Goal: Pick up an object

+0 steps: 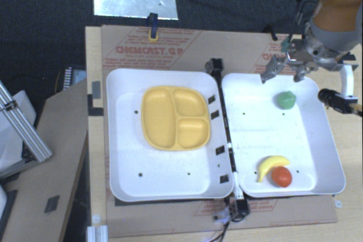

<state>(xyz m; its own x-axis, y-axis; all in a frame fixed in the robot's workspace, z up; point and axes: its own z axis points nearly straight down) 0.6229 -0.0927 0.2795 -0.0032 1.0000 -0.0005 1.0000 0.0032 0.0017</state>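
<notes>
Two shallow white bins are seen side by side on the bench. In the left bin [122,178] a yellow divided plate [174,117] lies near the middle, with bare floor left all round it. In the right bin [317,139] a green object [286,100] sits toward the far right part, well apart from a banana [270,166] and a red fruit [282,177], which touch one another close to the near rim. The wide middle of that bin is left open. The gripper [288,72] is poised over the far rim of the right bin, just beyond the green object; its fingers are spread apart and nothing is held between them
</notes>
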